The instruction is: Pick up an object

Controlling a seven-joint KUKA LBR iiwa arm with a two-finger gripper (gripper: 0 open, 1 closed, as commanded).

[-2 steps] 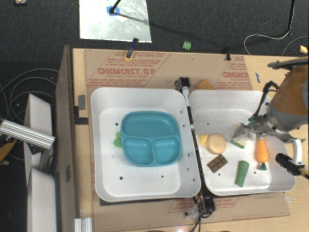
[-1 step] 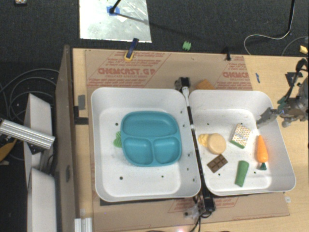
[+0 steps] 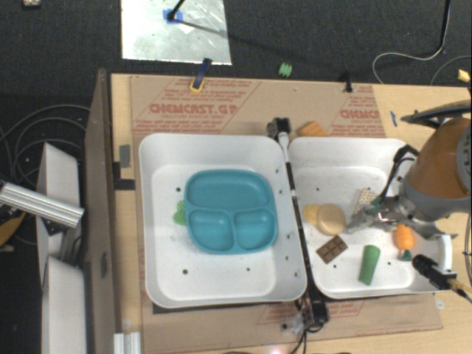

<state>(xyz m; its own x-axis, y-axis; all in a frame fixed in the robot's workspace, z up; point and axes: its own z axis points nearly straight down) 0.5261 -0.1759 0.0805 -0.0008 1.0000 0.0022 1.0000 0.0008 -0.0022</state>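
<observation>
The right bin point(image 3: 332, 161) holds a tan bun-shaped piece point(image 3: 330, 218), a brown chocolate-bar piece point(image 3: 331, 249), a green cylinder point(image 3: 369, 264) and an orange carrot-like piece point(image 3: 403, 238). My gripper point(image 3: 363, 214) hangs low over the right bin, just right of the tan bun, coming in from the right on the grey and orange arm point(image 3: 435, 175). A speckled fingertip point(image 3: 364, 197) shows near its tip. Nothing visibly sits between the fingers.
The left bin point(image 3: 158, 198) carries a blue divided tray point(image 3: 228, 211) with a small green item point(image 3: 179, 213) at its left edge. An orange block point(image 3: 312, 129) lies on the cardboard behind the bins. Cables trail at the left and upper right.
</observation>
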